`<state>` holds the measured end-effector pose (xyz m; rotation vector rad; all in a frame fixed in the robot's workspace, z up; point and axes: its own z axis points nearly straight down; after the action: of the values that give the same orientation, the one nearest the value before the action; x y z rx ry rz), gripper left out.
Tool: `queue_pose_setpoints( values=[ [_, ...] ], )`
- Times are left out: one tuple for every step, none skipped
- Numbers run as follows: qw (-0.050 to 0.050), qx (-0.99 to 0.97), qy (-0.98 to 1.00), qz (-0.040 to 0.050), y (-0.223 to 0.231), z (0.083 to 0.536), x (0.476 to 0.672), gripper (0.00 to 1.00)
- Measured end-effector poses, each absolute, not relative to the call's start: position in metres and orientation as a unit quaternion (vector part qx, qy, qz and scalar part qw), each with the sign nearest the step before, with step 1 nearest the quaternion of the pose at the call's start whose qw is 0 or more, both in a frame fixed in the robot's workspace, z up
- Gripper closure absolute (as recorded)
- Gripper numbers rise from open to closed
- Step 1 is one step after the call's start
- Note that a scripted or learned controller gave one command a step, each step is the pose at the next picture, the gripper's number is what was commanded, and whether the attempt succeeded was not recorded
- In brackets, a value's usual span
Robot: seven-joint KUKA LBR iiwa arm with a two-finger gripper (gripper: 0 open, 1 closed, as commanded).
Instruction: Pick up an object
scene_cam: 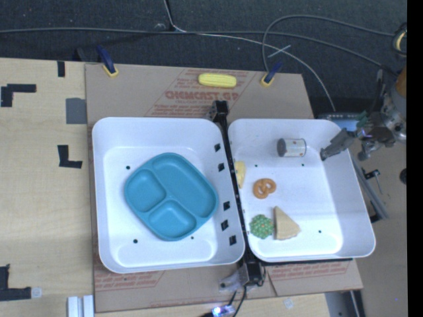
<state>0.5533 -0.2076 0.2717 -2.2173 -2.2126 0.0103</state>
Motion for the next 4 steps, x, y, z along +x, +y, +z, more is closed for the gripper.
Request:
queue_pose_setpoints(
  values=[
    [0.000,-0.707,-0.707,0.0006,-0.207,0.277,0.555,0.00],
    [0.002,-0.707,-0.707,0.0019,-0.206,0.234,0.554,0.00],
    [0.003,-0.707,-0.707,0.0023,-0.213,0.175,0.557,0.00],
    [0.003,-0.707,-0.707,0.0024,-0.217,0.113,0.549,0.00]
  ],
)
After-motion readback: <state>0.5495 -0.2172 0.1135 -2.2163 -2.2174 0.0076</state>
